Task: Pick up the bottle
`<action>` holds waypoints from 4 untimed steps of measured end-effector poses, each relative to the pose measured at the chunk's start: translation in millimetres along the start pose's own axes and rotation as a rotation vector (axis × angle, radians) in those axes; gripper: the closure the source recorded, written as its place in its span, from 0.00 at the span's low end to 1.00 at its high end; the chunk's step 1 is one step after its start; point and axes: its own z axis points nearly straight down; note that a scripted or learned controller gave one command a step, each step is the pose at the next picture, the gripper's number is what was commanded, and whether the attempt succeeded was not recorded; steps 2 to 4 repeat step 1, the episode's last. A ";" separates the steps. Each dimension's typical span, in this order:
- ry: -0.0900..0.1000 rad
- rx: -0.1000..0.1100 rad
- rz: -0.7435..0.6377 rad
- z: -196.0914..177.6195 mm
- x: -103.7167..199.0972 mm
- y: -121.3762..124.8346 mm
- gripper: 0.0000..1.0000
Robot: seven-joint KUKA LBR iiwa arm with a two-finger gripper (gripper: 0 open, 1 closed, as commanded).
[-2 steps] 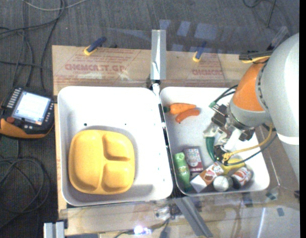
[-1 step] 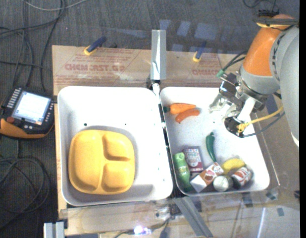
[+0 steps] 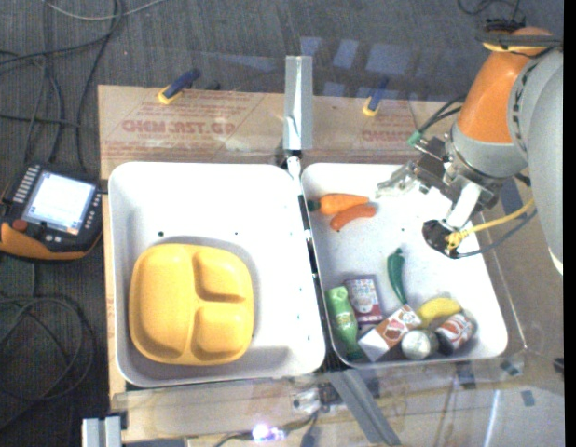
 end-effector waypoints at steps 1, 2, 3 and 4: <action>-0.001 0.002 0.150 125.1 -27.8 49.9 0.00; -0.001 0.002 0.150 125.1 -27.8 49.9 0.00; -0.001 0.002 0.150 125.1 -27.8 49.9 0.00; -0.001 0.002 0.150 125.1 -27.8 49.9 0.00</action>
